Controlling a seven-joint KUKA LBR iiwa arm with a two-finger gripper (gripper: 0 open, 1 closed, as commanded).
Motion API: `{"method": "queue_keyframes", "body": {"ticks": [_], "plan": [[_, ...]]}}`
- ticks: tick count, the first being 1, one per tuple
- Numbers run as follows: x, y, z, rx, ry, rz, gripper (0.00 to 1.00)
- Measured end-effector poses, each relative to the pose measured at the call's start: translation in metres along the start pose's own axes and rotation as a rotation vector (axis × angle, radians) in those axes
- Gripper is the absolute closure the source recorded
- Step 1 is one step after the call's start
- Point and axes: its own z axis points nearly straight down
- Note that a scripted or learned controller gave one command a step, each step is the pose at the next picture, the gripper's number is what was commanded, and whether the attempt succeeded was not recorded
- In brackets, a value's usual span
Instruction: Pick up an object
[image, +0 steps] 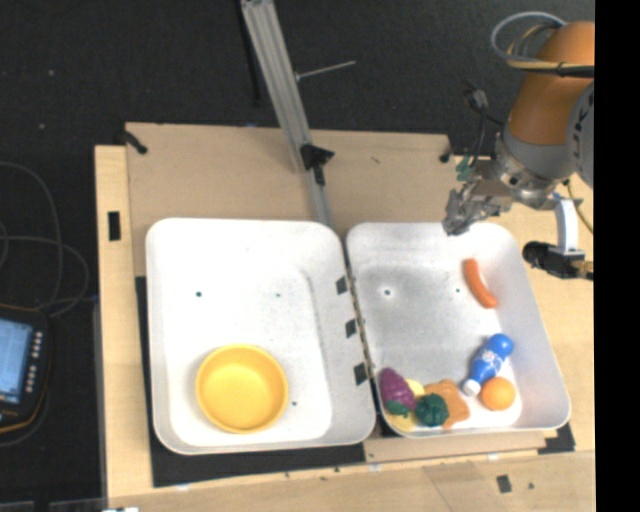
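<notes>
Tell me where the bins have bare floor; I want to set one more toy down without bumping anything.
The left bin is free across its far half and near-right part, away from the yellow bowl. The right bin is open from its middle toward the divider, left of the orange sausage. Its near edge is crowded: purple toy, green toy, blue bottle, orange ball.

A tan bench (400, 150) seen from above carries two shallow white bins set side by side, edges touching. The right bin (420, 300) is the landmark; the left bin (250, 270) lies beside it. A dark mat (262, 457) shows beneath the bins' near edge.
</notes>
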Motion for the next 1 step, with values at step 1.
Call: {"method": "queue_keyframes", "body": {"ticks": [1], "plan": [[0.0569,-0.0011,-0.0111,0.001,0.003,-0.005,1.00]]}}
